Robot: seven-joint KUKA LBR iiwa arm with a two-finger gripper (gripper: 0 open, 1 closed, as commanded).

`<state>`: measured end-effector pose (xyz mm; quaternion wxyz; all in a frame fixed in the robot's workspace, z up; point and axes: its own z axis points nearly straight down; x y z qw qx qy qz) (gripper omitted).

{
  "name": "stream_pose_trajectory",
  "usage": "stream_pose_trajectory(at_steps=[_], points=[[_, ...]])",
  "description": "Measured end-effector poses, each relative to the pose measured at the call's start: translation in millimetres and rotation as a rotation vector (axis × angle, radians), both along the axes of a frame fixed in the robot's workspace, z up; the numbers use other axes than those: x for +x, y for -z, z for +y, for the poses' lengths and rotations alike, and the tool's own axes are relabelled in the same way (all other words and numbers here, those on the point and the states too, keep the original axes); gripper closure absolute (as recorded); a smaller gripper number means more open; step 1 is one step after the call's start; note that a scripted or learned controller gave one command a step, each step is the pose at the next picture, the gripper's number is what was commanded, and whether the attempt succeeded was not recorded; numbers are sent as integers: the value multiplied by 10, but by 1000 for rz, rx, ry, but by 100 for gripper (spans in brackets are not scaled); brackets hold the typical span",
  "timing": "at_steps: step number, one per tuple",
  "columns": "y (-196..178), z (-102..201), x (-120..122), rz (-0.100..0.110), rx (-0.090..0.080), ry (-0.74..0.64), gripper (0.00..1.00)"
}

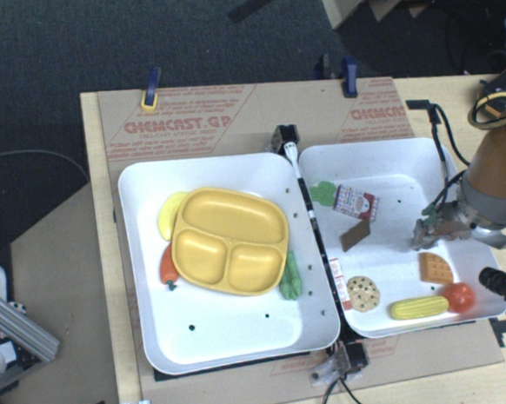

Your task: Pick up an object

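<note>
Two white bins (143, 249), one yellow divided tray (230, 240), one cookie (362, 293), one waffle (434, 268), one tomato (459, 296).

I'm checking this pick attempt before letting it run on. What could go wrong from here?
1. The claw sits low in the right white bin, just above the square tan waffle; a slightly off descent could shove the waffle instead of gripping it.
2. The waffle, the round red tomato and the yellow corn cob lie close together, so a grasp may knock a neighbour.
3. These pieces lie near the bin's front wall, where the claw might catch.
</note>
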<state>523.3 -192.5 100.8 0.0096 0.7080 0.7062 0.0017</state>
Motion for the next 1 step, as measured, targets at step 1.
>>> stream_pose_trajectory(at_steps=[1], points=[[-597,-15,90,11,9,-4,100]])
